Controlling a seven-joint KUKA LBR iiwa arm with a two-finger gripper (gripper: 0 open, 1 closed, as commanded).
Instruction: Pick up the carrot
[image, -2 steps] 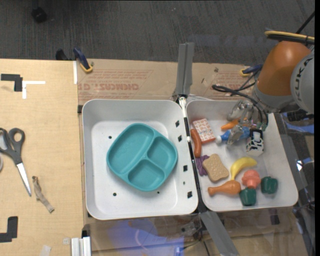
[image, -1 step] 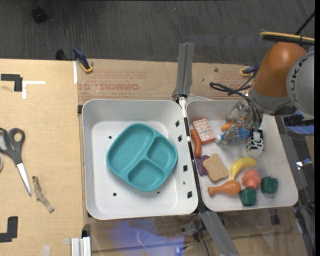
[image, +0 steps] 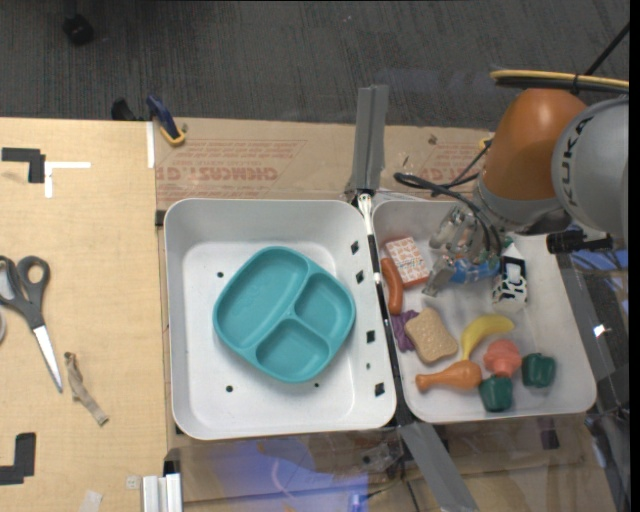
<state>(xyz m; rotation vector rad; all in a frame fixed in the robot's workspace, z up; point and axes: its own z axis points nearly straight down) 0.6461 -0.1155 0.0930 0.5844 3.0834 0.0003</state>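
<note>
Carrot lower right of frame, in right bin, beside bread slice; tool above, upper right, grip state unclear

The carrot is a slim orange-red toy piece lying flat in the right bin, hard against that bin's left wall. It runs lengthwise from far to near, its far end just beside a small red-and-white box and its near end by a purple item. A slice of toast lies near it, to the right.
</note>
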